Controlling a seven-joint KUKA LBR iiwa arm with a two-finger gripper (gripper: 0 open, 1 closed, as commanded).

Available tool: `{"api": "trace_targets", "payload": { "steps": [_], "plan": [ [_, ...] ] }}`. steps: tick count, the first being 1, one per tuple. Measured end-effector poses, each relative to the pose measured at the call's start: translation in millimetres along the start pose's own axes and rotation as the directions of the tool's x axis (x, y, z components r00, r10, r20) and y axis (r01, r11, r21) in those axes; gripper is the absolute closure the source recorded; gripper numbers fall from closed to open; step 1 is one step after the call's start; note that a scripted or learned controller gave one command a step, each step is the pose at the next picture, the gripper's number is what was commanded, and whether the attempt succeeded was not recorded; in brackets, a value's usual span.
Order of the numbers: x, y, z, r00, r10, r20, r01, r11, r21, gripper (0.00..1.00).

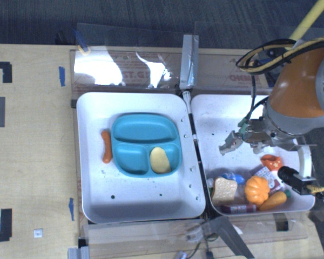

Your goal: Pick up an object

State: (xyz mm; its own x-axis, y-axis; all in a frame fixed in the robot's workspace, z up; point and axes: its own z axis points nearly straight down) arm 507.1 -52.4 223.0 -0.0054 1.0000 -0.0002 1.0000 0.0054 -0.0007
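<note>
No readable text anywhere. Reddish printed lettering on cardboard wall (235, 75) behind right bin, too blurred and glare-washed to make out. Small packet (265, 175) among items in right bin carries red-and-white label, print too small to read.

I see open white floor across the upper half of the right bin (216, 112), room to move there. Down at its near edge things crowd together: bread slice (224, 189), small pumpkin (257, 189), carrot (274, 199). The left bin (92, 188) carries a blue tray (146, 131) mid-floor, orange sausage (106, 146) just beside it.
</note>
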Motion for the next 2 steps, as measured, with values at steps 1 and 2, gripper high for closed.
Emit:
{"api": "trace_targets", "payload": {
  "steps": [1, 2],
  "plan": [
    [-57.0, -27.5, 119.7, 0.937, 0.350, -0.001, -0.350, 0.937, -0.002, 0.00],
    [-83.0, -25.7, 133.2, 0.985, 0.171, -0.004, -0.171, 0.985, -0.006, 0.00]
  ]
}}
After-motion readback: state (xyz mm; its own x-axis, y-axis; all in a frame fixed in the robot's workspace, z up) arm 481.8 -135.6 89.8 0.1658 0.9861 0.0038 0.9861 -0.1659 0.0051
